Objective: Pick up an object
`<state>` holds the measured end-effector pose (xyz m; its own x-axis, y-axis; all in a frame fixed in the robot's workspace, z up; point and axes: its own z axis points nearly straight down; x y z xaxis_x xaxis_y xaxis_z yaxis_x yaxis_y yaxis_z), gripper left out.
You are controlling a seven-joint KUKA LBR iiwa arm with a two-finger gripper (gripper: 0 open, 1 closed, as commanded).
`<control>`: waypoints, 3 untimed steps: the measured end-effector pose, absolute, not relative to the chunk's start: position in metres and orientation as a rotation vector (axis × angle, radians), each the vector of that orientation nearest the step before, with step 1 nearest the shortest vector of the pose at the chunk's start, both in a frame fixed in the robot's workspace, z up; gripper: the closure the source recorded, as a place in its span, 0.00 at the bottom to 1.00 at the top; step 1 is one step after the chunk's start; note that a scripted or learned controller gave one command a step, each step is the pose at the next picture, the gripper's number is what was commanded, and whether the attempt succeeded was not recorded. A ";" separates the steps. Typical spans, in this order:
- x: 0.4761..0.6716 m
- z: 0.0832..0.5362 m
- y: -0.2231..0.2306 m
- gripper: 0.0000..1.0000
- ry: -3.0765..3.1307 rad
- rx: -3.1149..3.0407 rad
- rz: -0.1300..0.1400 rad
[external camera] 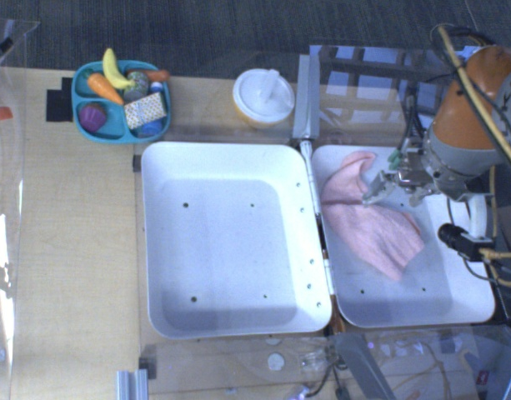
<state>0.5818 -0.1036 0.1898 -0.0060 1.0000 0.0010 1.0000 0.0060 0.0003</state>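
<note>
pink cloth [373,223] under fingers [378,192]

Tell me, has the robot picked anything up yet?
Not yet. Done: the grey arm's gripper has reached the crumpled pink cloth in the right-hand white bin. In hand: nothing visibly; the cloth lies on the bin floor. Left: gripping and lifting it.
</note>
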 end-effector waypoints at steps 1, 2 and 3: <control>0.603 0.095 -0.102 0.00 -2.289 -2.158 -0.006; 0.605 0.106 -0.100 1.00 -2.292 -2.157 -0.009; 0.598 0.185 -0.079 1.00 -2.494 -1.915 -0.004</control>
